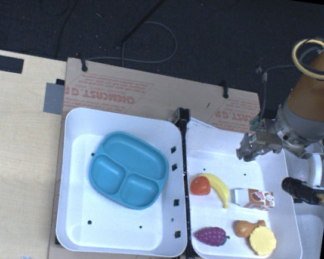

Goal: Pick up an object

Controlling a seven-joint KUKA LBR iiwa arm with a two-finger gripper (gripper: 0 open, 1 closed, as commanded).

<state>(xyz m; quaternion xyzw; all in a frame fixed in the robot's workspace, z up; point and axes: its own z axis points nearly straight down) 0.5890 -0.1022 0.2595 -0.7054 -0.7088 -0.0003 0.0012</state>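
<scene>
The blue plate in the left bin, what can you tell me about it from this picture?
The blue plate is a rounded-corner divided tray that looks like smooth plastic, in one even turquoise colour. Raised ridges split it into three compartments: one long one along the far side and two smaller ones along the near side. All three look bare. It lies flat, right side up and turned slightly askew, near the middle of the left white bin, resting on the bin's floor. Nothing else touches it.

Arm cut off at the right edge.
</scene>
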